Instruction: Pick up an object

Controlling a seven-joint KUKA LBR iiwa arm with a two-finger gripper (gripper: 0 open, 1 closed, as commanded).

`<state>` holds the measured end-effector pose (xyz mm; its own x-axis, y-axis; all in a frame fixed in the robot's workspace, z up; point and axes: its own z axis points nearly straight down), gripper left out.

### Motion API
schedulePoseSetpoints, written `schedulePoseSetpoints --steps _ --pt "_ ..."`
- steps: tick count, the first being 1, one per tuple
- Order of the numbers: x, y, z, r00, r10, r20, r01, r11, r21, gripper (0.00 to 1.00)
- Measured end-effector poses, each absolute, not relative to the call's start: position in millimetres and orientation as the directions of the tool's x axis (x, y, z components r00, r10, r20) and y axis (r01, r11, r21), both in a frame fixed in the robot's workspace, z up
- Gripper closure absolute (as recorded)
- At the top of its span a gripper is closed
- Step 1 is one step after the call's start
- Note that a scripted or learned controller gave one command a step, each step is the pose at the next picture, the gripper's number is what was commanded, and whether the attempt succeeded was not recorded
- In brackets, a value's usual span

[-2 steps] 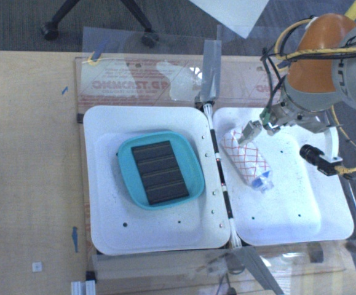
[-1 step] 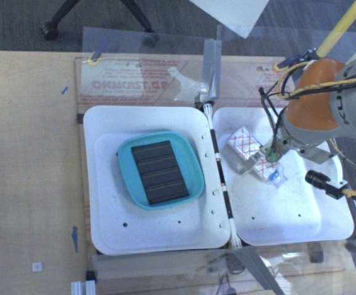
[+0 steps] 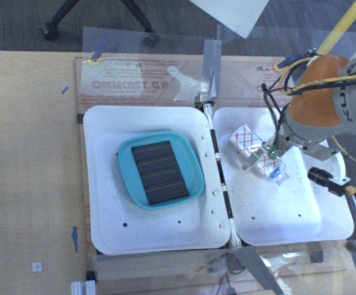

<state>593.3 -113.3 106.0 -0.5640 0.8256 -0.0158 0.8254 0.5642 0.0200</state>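
In the right bin, a small white box with a red grid pattern lies near the back left. A second white and red patterned piece lies just to its right, with a small blue item at its near edge. My gripper is low in this bin, right between the two patterned pieces and touching or nearly touching them. The grey arm with its orange band comes in from the right above it.
The left bin holds a teal dish with a dark grey ribbed block on it. A divider ridge separates the bins. A black cable connector hangs over the right bin's right side.
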Motion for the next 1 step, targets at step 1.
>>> schedulePoseSetpoints --steps 1 --pt "618.5 -59.4 185.1 -0.523 0.852 -0.002 0.852 0.523 0.002 1.0"
